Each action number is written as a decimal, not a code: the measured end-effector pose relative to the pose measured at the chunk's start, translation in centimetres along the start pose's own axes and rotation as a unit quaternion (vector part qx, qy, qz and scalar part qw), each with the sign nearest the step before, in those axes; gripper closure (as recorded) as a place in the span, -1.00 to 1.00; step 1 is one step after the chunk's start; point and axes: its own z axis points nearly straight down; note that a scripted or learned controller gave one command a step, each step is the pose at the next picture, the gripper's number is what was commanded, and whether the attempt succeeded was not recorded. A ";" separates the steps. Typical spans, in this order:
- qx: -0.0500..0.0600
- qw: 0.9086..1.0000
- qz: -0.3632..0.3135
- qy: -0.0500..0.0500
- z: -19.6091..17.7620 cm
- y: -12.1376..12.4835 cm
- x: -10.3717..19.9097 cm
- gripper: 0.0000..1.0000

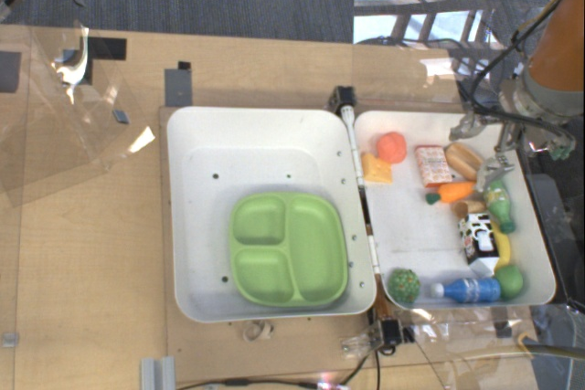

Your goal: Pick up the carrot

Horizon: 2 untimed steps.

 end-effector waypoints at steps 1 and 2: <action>0.004 0.999 -0.043 -0.009 8.0 -1.6 -0.8 -1.00; 0.006 0.994 -0.104 -0.010 7.8 3.3 0.2 -1.00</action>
